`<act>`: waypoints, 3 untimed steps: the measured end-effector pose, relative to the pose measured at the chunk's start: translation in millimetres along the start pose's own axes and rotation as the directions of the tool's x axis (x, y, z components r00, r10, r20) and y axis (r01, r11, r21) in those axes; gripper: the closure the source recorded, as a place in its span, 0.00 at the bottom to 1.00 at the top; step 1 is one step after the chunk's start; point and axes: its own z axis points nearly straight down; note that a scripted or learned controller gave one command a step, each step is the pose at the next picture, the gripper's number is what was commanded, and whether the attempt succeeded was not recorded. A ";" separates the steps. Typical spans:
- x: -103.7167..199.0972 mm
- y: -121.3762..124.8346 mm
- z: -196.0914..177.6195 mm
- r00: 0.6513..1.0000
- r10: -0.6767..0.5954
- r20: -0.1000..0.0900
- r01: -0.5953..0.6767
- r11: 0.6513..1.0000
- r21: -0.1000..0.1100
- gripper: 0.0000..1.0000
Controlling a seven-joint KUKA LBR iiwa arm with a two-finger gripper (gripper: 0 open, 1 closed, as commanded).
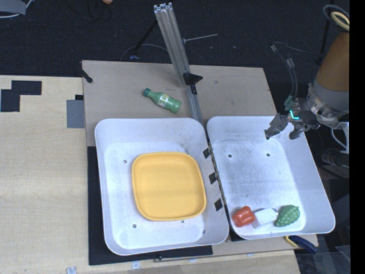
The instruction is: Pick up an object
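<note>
Overhead slanted view of the bench [239, 81] with two white bins side by side. The landmark is the right bin [259, 173]; all places are given relative to it.

Arm: the grey arm [331, 90], with its orange band, enters past the bin's upper right corner. Its gripper [284, 129] hangs over the bin's upper right rim. Two dark fingers [274, 128] point down and to the left, spread apart with a visible gap; nothing lies between them.

Objects in the right bin: three small items lie in a row along its lower edge. A red pepper [244, 216] is leftmost, a white block [265, 216] sits just beside it, and a green bunch [287, 215] lies at the right end, next to the block. All three are well apart from the gripper, at the opposite end of the bin.

Left of the right bin: the left bin [111, 153] adjoins it and holds a yellow plate [168, 185] lying flat near its middle.

Beyond the right bin, up and to the left: a green bottle [162, 100] lies on its side on the bench. A metal rail [177, 44] slants down towards the seam between the two bins.
</note>
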 end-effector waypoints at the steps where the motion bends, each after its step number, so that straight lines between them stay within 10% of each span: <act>1: 0.0 0.0 0.1 1.000 0.000 0.000 0.000 1.000 0.000 0.00; 3: 7.1 5.9 88.1 1.000 -0.001 -0.001 0.001 1.000 0.003 0.00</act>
